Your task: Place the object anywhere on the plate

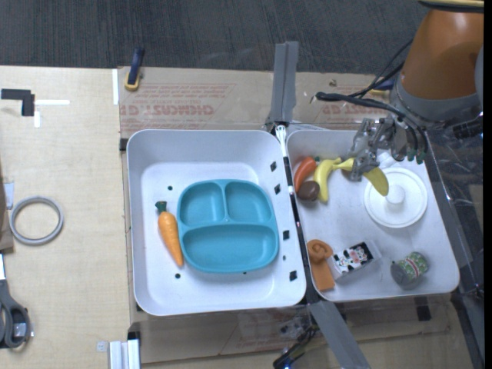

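I see the gripper at upper right, fingers seemingly clamped on a banana to carry it; the blue plate waits centre-left, beside a carrot

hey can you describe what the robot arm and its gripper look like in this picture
The robot arm is a bulky rounded body with a wide orange band and a grey section beneath it. Dark cables loop off its left side. Below hangs a small metallic silver two-finger gripper, built of thin bare metal parts.
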Robot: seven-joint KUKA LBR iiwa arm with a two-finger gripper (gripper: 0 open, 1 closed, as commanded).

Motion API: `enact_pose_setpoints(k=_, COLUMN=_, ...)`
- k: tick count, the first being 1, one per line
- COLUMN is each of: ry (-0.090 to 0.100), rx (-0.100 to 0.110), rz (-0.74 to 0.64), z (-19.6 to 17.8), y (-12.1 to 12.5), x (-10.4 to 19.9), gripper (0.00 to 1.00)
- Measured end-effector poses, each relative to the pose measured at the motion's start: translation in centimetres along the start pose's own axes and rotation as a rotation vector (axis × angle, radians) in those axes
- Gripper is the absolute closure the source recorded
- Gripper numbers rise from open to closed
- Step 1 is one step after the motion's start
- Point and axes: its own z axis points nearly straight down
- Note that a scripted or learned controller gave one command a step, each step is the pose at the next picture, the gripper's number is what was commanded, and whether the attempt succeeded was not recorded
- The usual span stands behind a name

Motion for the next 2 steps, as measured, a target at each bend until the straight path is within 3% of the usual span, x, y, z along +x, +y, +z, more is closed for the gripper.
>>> enact_pose_setpoints(k=1, ry=0.002, rx=-0.001, rz=-0.119, z=1.97, y=5.88, x=2.50, gripper=1.00)
enact_pose_setpoints(k=2, ry=0.002, rx=-0.001, rz=-0.119, z=1.96, y=5.88, x=2.49, gripper=0.00)
